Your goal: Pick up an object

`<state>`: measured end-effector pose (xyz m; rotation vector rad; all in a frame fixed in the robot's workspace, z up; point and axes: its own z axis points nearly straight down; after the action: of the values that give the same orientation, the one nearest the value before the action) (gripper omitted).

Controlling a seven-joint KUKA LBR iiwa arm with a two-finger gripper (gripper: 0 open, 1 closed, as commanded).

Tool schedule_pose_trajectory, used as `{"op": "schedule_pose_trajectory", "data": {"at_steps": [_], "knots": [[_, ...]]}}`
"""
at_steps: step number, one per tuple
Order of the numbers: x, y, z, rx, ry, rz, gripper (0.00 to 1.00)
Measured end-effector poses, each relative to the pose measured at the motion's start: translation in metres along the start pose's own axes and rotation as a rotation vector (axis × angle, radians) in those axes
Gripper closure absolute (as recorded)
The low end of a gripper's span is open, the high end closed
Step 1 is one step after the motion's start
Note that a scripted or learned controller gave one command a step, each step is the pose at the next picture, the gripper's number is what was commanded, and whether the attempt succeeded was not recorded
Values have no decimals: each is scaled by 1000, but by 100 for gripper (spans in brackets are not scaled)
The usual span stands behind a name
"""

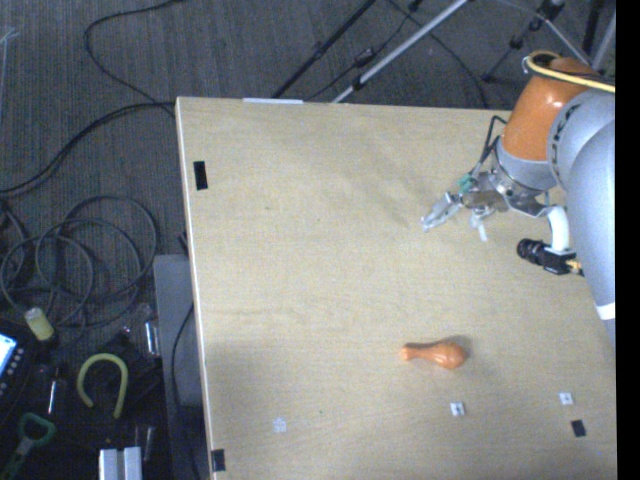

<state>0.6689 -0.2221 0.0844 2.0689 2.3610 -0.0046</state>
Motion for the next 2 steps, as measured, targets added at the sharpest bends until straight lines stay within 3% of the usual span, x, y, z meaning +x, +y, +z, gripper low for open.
{"op": "schedule_pose_trajectory", "data": {"at_steps": [1, 2], "knots": [[30, 4, 0, -1, 2, -209, 0], [78, 10, 0, 0, 3, -255, 0]]}}
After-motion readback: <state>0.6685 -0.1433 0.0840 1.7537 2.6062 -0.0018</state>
